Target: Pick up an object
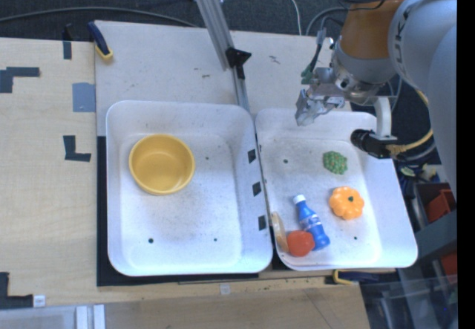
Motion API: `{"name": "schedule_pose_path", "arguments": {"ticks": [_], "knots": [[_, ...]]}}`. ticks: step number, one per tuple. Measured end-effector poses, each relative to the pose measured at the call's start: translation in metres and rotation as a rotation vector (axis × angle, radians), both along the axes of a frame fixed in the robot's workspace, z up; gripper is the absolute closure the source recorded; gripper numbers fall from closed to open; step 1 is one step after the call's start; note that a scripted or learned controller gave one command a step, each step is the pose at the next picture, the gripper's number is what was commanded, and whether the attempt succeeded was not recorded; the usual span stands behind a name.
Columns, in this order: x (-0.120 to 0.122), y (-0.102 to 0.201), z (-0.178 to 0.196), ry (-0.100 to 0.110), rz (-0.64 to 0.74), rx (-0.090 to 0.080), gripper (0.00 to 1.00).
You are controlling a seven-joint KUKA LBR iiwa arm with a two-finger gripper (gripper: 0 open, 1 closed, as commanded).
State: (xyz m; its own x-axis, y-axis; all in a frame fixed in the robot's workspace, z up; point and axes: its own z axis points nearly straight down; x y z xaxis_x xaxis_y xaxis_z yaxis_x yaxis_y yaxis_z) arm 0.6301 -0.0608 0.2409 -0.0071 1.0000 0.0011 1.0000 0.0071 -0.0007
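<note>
Fingers of the gripper [307, 115] blurred together at the right bin's [386, 246] twelve o'clock rim; their spread couldn't be told. Bumpy green lump [335, 163] lay at five o'clock.

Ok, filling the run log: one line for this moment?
gripper above right bin far edge | nothing held | green piece nearest | yellow bowl left bin

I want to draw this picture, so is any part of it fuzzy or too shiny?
In the camera view the yellow bowl, blue bottle and orange pumpkin look fairly sharp; the gripper looks slightly soft; the white bins are bright but not glaring, with soft shadows under the toys.
</note>
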Motion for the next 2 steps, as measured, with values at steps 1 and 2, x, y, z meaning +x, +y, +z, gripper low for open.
{"name": "schedule_pose_path", "arguments": {"ticks": [1,2], "knots": [[-0.007,0.052,-0.006,0.002,-0.001,0.000,1.00],[0.001,0.110,-0.019,0.002,0.000,0.000,1.00]]}}
